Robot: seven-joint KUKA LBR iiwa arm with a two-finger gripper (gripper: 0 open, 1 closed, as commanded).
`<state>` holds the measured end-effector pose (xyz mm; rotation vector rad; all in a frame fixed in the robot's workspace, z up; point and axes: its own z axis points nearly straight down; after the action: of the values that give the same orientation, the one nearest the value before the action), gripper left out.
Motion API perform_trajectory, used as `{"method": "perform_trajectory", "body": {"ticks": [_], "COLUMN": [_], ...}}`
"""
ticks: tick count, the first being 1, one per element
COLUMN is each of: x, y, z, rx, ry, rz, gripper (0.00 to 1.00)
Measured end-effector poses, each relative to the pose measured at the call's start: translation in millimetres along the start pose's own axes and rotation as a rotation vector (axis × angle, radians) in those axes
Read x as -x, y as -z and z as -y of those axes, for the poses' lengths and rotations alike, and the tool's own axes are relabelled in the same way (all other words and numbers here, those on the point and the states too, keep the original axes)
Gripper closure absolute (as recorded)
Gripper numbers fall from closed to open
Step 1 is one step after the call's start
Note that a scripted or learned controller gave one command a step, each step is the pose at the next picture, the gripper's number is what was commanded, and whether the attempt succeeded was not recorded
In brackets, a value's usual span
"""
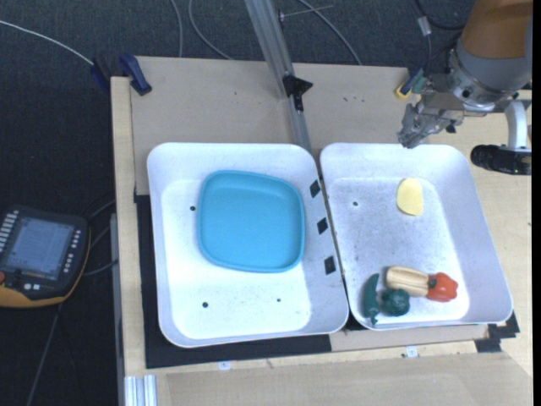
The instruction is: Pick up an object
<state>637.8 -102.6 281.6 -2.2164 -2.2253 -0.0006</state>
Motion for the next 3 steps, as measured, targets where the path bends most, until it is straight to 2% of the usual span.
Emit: {"method": "perform_trajectory", "body": {"ticks": [1, 3], "x": [-52, -158], "y": [-5, -7], "z": [6, -1], "rx": [0.001, 0.001], "ry": [0.0, 0.001], "rz": [0.0, 0.0], "gripper": [1.0, 1.0]}}
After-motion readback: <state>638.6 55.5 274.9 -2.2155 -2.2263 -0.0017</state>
